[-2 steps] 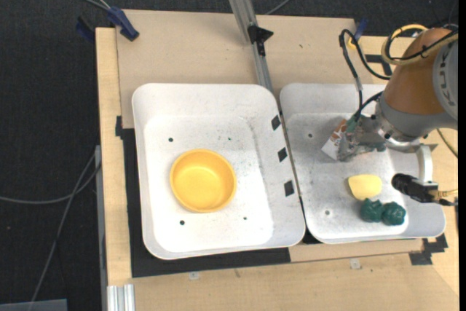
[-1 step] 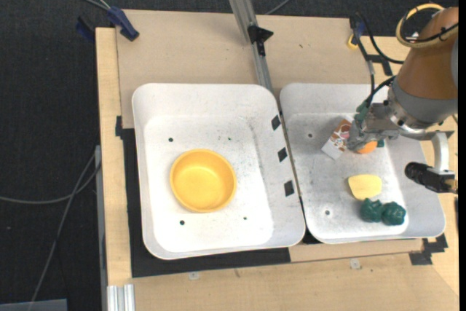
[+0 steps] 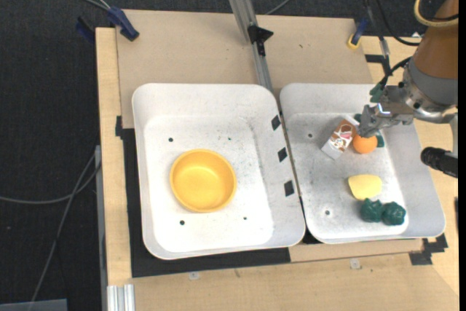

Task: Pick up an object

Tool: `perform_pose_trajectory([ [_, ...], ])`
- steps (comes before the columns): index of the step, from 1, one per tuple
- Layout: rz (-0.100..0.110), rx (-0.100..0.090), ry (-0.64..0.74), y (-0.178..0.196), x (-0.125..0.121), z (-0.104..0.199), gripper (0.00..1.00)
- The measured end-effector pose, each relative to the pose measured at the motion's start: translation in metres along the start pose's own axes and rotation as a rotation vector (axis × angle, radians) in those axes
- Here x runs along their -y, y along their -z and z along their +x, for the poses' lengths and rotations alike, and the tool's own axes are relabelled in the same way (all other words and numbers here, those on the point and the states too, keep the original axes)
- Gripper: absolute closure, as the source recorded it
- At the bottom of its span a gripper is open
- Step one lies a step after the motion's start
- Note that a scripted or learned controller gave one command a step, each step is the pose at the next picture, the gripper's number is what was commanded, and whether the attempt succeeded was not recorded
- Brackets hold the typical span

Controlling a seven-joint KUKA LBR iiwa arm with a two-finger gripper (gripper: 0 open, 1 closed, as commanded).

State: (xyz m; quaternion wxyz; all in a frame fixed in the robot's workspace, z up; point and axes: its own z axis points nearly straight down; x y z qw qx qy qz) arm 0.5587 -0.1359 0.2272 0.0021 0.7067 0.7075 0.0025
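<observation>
orange ball (image 3: 365,144) in right bin (image 3: 306,171), right of centre frame, beside small carton (image 3: 339,140); gripper (image 3: 370,121) poised directly above, probably for a straight descent; finger opening impossible to tell, nothing visibly held

I logged five items. A round, shallow yellow plastic bowl (image 3: 203,180) sat upright in the left bin. In the right bin: a small white carton with a red-brown label (image 3: 339,140), tilted, touching a small orange ball (image 3: 365,144) beside it; a pale yellow lemon-shaped piece (image 3: 365,186) nearer me; a dark green lumpy piece (image 3: 383,212) just beyond that.
</observation>
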Motion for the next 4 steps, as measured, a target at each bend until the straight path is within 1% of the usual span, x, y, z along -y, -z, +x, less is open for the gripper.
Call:
perform_pose_trajectory([
  [1,0.015,-0.006,0.005,-0.007,0.000,0.056,1.00],
  [2,0.006,-0.002,0.005,0.002,-0.011,0.105,1.00],
  [3,0.017,-0.005,0.005,-0.006,-0.009,0.161,1.00],
  [4,0.017,-0.004,0.005,-0.008,-0.004,0.212,1.00],
])
